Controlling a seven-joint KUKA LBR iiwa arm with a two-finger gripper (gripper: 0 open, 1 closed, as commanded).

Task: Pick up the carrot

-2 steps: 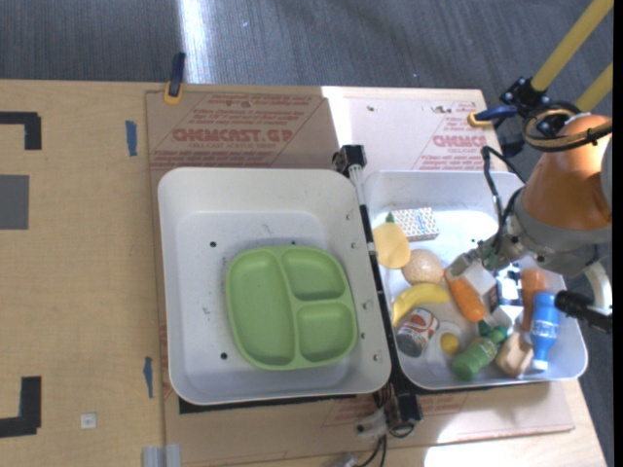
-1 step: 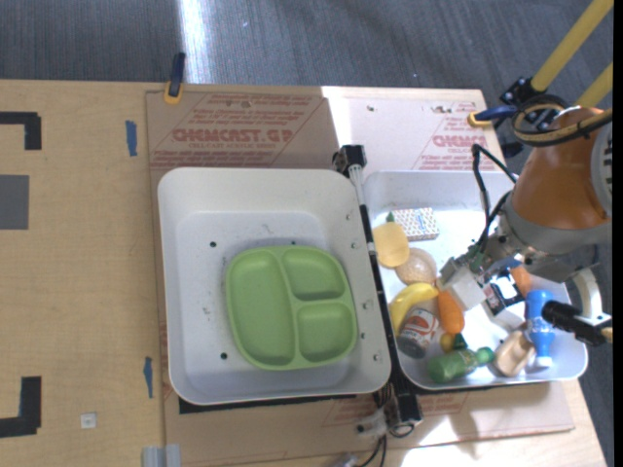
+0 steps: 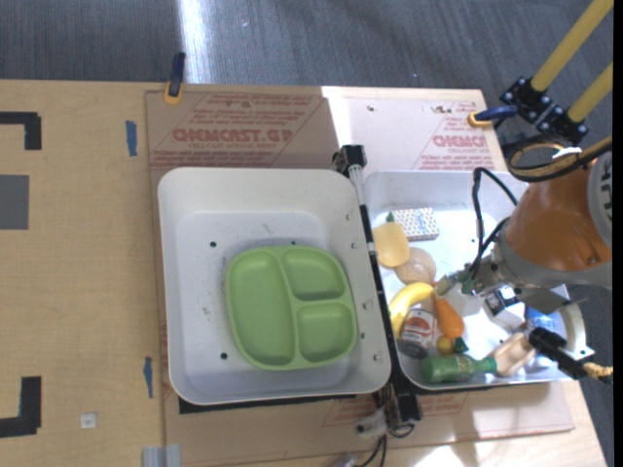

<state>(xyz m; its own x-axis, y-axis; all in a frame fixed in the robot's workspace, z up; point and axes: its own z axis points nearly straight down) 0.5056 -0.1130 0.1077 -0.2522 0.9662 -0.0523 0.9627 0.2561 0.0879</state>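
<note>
Carrot is crowded by banana & bottle in right bin. Claw state can't be told; nothing seen held. Neighbours could be nudged or grabbed instead.

Two white bins: left bin and right bin. One green tray with three compartments in the left bin. In the right bin: one carrot, one banana, one pear, one small jar, one green bottle, one dotted card
</note>
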